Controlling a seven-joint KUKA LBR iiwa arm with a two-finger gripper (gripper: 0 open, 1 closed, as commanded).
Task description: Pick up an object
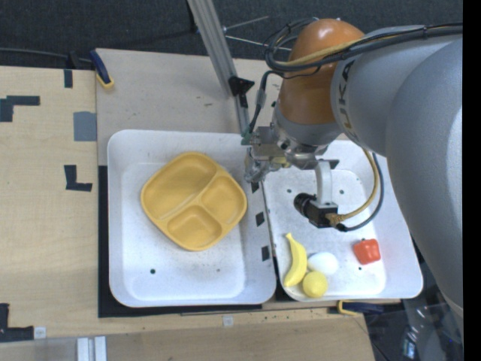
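Over the divider [268, 235], seemingly: hand [254, 170]

Pale wood bench [45, 224]; dark tape marks [75, 177] at left; dark floor [90, 6] beyond; even light.

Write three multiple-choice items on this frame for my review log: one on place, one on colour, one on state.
1. The yellow three-compartment plastic plate lies:
A. in the left white bin
B. on the bench outside the bins
C. propped against the arm

2. The small plastic block in the right white bin is:
A. blue
B. red
C. green

3. The plate is:
A. upside down
B. standing on edge
C. flat, compartments facing up

Answers:
1. A, the bin's rim runs all around it.
2. B, it shows red near the bin's right wall.
3. C, all three hollows are visible from above.
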